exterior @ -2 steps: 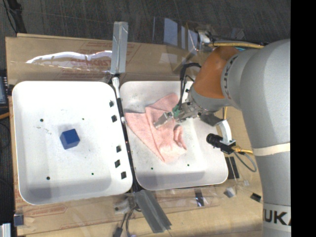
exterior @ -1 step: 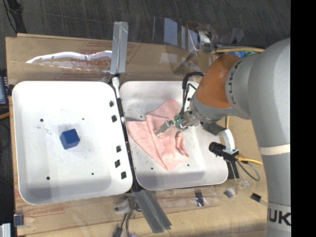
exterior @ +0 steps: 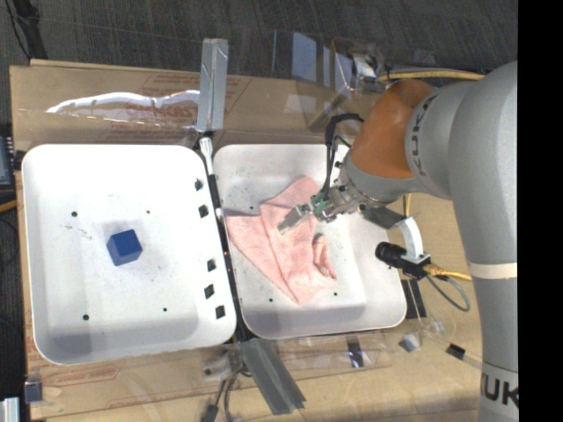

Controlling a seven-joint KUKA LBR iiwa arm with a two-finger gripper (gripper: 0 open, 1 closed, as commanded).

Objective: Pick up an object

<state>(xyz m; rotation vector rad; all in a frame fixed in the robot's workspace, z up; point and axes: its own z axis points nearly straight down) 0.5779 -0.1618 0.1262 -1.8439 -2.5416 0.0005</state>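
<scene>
A pink cloth [exterior: 283,246] lies crumpled in the right bin [exterior: 378,301], spread from the bin's middle toward its front. My gripper [exterior: 297,217] is low over the cloth's upper part, reaching in from the right, and its tip overlaps the fabric. Whether it has hold of the cloth is not visible. A small blue cube [exterior: 124,246] sits alone in the left bin [exterior: 53,323], left of centre, far from the gripper.
The two bins meet at a dark divider with clips [exterior: 211,236]. The arm's grey body and orange band [exterior: 387,139] hang over the right bin's back right corner. A cardboard sheet [exterior: 106,86] lies behind the bins.
</scene>
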